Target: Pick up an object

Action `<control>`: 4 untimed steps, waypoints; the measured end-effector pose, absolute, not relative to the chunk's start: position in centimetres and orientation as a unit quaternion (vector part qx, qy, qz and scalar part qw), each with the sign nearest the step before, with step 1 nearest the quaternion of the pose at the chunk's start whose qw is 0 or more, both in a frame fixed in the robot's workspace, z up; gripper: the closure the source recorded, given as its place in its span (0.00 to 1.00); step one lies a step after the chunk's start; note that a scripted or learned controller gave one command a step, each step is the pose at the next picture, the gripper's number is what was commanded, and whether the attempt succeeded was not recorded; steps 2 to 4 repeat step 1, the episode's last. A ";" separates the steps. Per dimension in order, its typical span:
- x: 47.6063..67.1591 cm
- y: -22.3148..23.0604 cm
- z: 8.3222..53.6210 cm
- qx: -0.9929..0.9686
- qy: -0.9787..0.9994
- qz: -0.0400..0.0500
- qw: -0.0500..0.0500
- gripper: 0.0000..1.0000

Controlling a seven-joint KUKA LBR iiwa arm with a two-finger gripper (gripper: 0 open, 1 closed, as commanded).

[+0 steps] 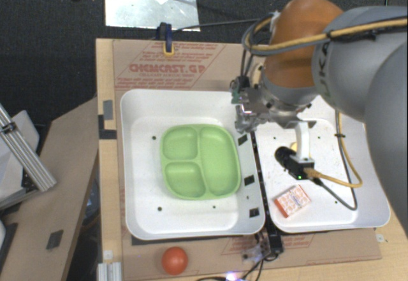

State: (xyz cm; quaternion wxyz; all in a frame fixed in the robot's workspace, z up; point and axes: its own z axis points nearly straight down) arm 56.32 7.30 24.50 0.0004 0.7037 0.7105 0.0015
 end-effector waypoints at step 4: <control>57.0 11.1 23.0 0.704 0.710 0.001 0.001 1.00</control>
